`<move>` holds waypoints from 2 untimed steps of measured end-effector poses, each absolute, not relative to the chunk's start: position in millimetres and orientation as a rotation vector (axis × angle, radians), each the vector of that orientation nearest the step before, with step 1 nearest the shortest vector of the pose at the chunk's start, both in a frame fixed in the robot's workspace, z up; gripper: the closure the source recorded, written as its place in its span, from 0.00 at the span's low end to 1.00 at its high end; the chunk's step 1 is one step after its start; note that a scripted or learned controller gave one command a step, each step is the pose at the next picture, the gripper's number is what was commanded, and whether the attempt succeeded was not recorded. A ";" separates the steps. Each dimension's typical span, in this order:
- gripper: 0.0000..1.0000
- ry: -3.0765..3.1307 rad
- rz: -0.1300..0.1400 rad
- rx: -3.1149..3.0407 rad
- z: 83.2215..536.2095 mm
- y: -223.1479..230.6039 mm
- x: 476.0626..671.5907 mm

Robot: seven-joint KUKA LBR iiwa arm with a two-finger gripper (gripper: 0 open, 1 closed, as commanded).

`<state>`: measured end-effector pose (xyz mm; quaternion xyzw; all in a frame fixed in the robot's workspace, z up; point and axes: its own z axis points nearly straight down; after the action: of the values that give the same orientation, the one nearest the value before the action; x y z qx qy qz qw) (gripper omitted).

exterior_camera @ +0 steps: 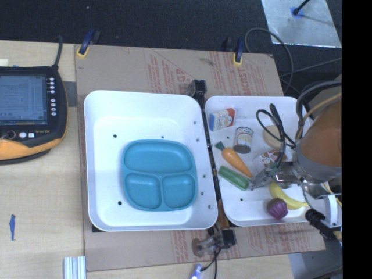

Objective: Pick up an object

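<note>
A robot end effector (263, 178) hangs low in the right bin (251, 214), fingers apart, tips beside a green vegetable (233, 177) and carrot (237, 161). Nothing held. Crowding risks a glancing, failed grasp.

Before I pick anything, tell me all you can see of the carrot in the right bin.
The carrot is a small orange toy, plastic-looking, with a green stub at its upper-left end. It lies flat on the right bin floor, tapering toward lower right. The green block lies just below it, nearly parallel, seemingly touching. The gripper sits near its tip.
</note>
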<state>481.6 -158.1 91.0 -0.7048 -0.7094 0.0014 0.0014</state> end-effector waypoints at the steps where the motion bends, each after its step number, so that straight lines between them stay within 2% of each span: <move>1: 1.00 -2.233 0.006 -2.209 101.6 -159.6 482.4; 2: 0.00 -2.233 0.006 -2.209 101.6 -159.5 482.4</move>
<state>482.4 -159.5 101.6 -0.7033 -0.7109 0.0019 0.0003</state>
